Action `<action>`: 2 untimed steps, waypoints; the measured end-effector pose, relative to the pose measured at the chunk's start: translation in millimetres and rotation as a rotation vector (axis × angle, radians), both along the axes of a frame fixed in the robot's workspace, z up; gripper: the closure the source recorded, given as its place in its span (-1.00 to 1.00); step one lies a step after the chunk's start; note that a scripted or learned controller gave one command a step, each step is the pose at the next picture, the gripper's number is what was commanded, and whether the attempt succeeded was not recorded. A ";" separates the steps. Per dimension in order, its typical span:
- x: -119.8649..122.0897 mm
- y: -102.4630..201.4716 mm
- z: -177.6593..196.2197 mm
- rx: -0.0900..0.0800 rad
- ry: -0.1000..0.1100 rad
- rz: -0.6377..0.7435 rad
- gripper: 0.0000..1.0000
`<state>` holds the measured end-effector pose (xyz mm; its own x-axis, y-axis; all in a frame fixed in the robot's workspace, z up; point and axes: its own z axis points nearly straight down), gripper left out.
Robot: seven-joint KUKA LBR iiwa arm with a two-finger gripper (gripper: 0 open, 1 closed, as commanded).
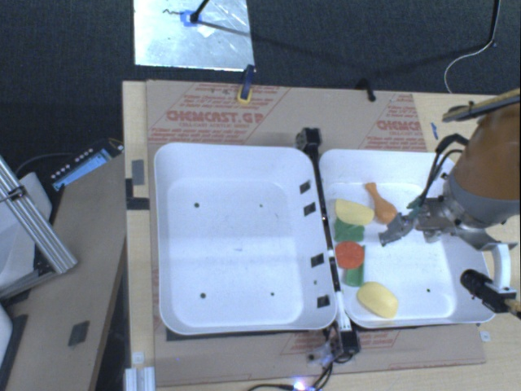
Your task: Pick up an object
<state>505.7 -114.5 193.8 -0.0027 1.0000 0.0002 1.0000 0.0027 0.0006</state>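
We see the claw [393, 235] low over the right bin [423, 300], nothing between its fingers; we can't tell how wide it's set. Toys sit along that bin's left side: orange drumstick [379, 203], yellow piece [354, 212], green block [349, 230], red disc [351, 255], yellow lemon [378, 299].

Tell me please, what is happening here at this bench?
A robot arm reaches in over the right bin, and its gripper hangs above the bin floor. Beside it lie toy foods: an orange drumstick, two yellow pieces, a red disc and green pieces. Nothing is picked up yet.
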 end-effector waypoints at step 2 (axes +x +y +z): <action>30.3 81.5 1.4 0.000 -0.003 0.001 1.00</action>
